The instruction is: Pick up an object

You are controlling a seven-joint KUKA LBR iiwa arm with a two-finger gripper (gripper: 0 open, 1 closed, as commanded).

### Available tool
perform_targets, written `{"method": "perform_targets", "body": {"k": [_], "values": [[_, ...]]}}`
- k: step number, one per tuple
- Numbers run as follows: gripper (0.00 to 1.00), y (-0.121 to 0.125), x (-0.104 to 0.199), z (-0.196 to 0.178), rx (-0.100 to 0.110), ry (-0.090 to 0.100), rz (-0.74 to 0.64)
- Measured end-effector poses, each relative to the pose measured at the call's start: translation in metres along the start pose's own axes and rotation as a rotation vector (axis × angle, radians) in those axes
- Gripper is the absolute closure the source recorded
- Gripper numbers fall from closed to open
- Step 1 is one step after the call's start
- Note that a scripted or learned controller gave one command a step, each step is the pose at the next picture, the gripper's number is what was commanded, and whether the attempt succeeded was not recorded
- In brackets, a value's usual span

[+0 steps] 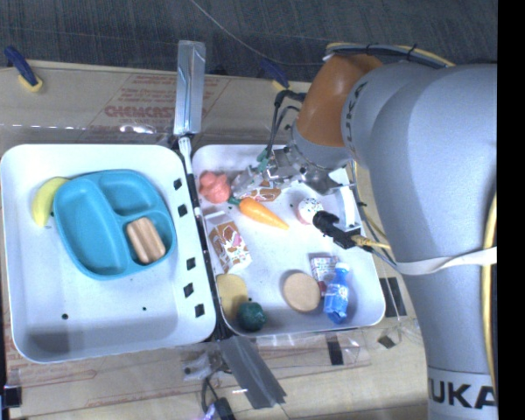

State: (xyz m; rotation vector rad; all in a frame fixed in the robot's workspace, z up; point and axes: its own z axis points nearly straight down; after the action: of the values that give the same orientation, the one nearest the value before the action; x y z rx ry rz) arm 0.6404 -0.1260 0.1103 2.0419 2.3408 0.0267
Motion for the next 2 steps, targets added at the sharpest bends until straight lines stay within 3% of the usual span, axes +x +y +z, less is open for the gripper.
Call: {"method": "perform_targets", "body": {"k": [1,2], "values": [[0.0,-0.025,-0.003,0.0,-0.001,0.004,0.123],[0.0,-0.027,0.013,0.0,0.002,-0.001,0.258]]}}
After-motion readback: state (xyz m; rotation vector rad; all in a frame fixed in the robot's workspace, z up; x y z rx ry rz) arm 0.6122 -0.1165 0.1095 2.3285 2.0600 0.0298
